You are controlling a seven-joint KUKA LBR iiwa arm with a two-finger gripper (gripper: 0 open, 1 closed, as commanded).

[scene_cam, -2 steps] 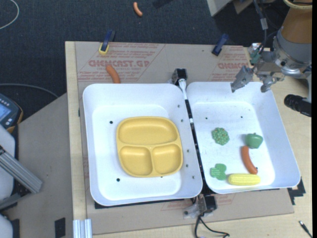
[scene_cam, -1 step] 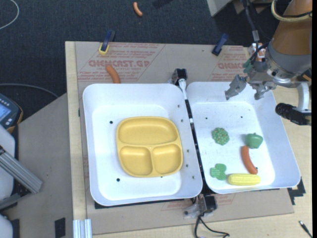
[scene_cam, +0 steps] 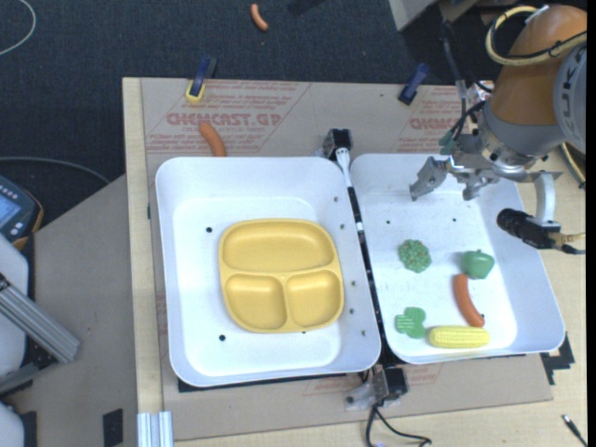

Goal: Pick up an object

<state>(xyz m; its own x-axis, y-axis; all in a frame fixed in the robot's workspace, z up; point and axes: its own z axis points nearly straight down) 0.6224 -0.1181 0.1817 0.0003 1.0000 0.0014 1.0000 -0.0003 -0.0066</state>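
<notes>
Toy food lies scattered in the right bin (scene_cam: 540, 291) of 2 shallow white bins on the desk (scene_cam: 270, 110), with the arm (scene_cam: 535, 73) reaching in from the right. Taking the right bin as landmark: the end effector (scene_cam: 452, 181) hovers over its far end, 2 grey fingers (scene_cam: 426, 179) spread apart and nothing between them. A broccoli floret (scene_cam: 414, 255) sits near the bin's middle, apart from the fingers. A green pepper (scene_cam: 478, 264) rests toward the bin's right side, and a carrot (scene_cam: 467, 300) lies just in front of it, running toward the near edge. At the bin's near end, a corn cob (scene_cam: 458, 337) lies crosswise, with a small green toy (scene_cam: 410, 321) just beside its left tip. A black cylinder (scene_cam: 521, 226) juts over the bin's right rim, below the arm's orange band.

Left of that bin, touching it along a shared edge, the left bin (scene_cam: 186, 250) holds a yellow tray (scene_cam: 279, 273) with 3 compartments. Beyond the left bin's far corner, an orange toy (scene_cam: 213, 139) lies on the desk, and a yellow-tipped clamp (scene_cam: 198, 80) grips the board's far edge. A second clamp (scene_cam: 413, 83) sits on that edge, beyond the right bin. Another orange piece (scene_cam: 259, 16) lies on the dark floor behind the desk.
</notes>
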